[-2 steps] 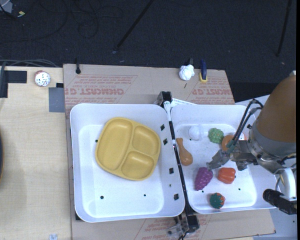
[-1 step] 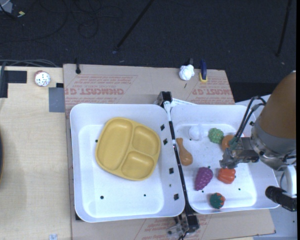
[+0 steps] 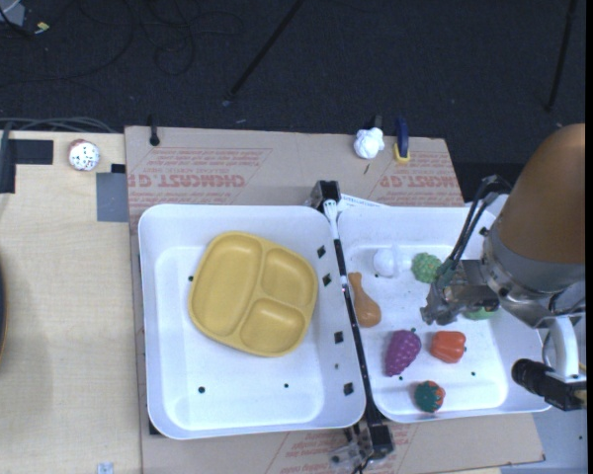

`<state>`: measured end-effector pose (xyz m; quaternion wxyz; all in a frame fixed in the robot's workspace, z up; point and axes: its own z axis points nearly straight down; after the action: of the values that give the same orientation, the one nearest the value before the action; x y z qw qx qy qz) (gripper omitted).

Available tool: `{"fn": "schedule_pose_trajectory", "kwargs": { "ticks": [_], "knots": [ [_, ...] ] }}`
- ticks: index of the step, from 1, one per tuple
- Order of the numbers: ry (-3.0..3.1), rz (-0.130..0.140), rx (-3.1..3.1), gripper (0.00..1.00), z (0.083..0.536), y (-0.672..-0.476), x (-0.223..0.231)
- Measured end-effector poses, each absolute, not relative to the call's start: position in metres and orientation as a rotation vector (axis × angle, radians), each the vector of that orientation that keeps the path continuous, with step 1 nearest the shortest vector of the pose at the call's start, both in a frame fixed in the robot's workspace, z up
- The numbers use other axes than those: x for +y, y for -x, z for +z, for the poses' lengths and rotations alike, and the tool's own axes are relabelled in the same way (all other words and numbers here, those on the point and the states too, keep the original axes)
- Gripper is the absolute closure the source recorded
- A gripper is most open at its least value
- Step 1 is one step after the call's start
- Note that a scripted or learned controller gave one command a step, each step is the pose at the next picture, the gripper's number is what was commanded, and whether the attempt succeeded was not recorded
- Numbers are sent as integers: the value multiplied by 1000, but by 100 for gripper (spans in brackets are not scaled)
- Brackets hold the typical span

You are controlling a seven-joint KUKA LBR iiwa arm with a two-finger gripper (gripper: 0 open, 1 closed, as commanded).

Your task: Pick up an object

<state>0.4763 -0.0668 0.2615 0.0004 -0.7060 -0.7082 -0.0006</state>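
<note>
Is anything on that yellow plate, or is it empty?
Empty. The yellow plate lies flat in the left bin, and all three of its compartments show bare yellow.

Both bins [image 3: 168, 265] are plain white. Well left of the gripper [image 3: 441, 307], itself dark grey, sits a mustard-yellow divided plate [image 3: 254, 292]. Close by the gripper there's a purple grape bunch [image 3: 402, 352], an orange-red pepper [image 3: 449, 345], a tan-orange drumstick [image 3: 364, 301], a green broccoli [image 3: 427, 267], and a red strawberry with a green top [image 3: 429, 395]. The arm's band [image 3: 549, 200] glows orange-brown.
</note>
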Motion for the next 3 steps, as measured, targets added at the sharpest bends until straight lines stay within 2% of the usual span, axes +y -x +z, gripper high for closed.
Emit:
{"fn": "schedule_pose_trajectory", "kwargs": {
  "ticks": [1,2,3],
  "knots": [
    [2220,2,-2217,100,270,-476,-69],
    [2238,-5,-2222,100,378,-476,-162],
    [2210,-19,-2244,100,501,-507,-24]
  ]
}}
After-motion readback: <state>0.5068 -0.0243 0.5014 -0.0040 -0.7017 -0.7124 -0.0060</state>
